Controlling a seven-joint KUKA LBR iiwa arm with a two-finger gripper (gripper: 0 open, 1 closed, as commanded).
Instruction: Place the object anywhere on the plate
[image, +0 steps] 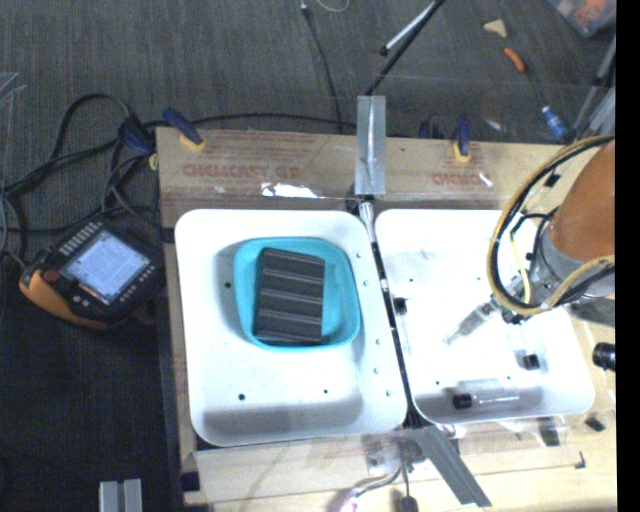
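A dark grey ribbed block (290, 294) lies flat on the blue plate (345, 300), which sits in the left white bin (200, 330). My gripper (462, 327) hangs over the middle of the right bin (425, 250), well apart from the block and the plate. Its fingers come together in one thin tip with nothing between them. The arm's orange band (590, 205) shows at the right edge.
A clear tube with a black cap (485, 398) lies near the front wall of the right bin. A small dark piece (530, 361) rests right of my gripper. A handheld controller (95, 270) sits on the floor to the left.
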